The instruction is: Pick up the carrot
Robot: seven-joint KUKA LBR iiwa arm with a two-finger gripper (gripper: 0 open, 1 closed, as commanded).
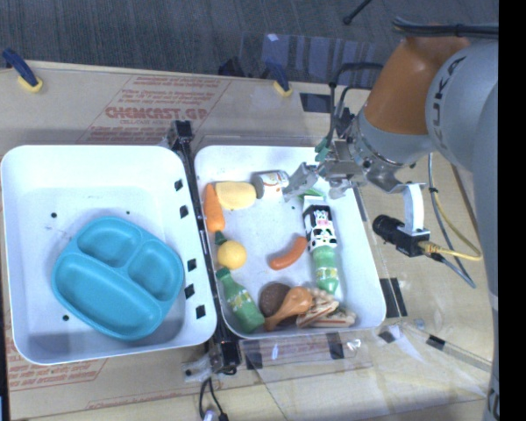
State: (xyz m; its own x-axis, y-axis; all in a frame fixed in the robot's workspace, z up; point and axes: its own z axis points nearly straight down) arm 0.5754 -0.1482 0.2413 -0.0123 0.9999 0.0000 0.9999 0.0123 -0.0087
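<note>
Jaws [320, 172] at far right corner of right bin [368, 261], over rim; open or clenched: cannot tell, nothing seen between them; carrot [213, 209] well left of jaws, lying along bin's left wall, touching yellow block [235, 195]; small can [270, 183] just left of jaws; cow-print bottle [321, 226] just below; lemon [231, 253] below carrot.

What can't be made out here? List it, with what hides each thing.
- Gripper, camera view: too small and cluttered to tell whether it is open or shut.
- Carrot: its left side lies against the bin wall.
- Green bottle: label too small to read.
</note>
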